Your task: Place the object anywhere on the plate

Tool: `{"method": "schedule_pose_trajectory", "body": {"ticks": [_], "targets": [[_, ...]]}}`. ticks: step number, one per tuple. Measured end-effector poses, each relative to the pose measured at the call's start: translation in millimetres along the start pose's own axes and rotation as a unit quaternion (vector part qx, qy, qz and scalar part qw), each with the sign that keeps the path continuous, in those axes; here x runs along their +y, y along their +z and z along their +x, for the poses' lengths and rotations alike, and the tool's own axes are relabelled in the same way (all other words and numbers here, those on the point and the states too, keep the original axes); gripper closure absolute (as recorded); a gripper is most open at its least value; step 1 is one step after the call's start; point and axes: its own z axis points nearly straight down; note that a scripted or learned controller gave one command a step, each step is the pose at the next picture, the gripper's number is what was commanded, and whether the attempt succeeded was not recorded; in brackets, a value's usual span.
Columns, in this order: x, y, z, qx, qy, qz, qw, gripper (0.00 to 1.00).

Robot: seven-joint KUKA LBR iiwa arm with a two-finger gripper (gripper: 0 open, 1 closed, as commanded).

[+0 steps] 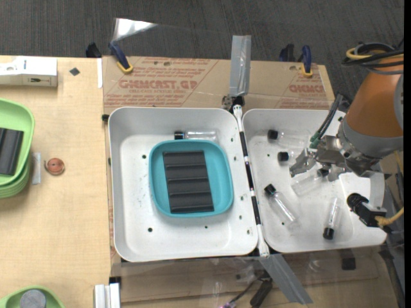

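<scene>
**End effector low over the right bin, plate in the left**

Camera view: The teal plate [191,178] lies in the middle of the left bin [128,230], with a dark ribbed block [187,181] resting on its centre. Just beyond the plate, against the bin's far wall, lies one clear tube with a black cap [192,135].

Right of the plate, past the shared wall, the right bin [302,239] holds several more clear vials with black caps: one [280,204] nearest the plate, another [330,219] farther right toward the near rim, and loose black caps [273,134] near the far wall.

The grey arm with its orange band [379,111] comes in from the right of the plate, and its end effector [307,162] sits low in the right bin. Whether its fingers are spread or closed cannot be told from here, nor whether anything lies between them.

Far left of the plate, on the wooden counter [64,236], stands a green tray [13,149].
</scene>
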Motion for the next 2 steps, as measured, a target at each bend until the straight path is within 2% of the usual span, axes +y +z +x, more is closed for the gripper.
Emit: {"method": "schedule_pose_trajectory", "body": {"ticks": [1,2], "targets": [[-29,-17,-53,0.0,-0.105,-0.001,0.9945,0.0],[-26,-108,-89,-0.001,-0.241,-0.002,0.9705,0.0]]}}
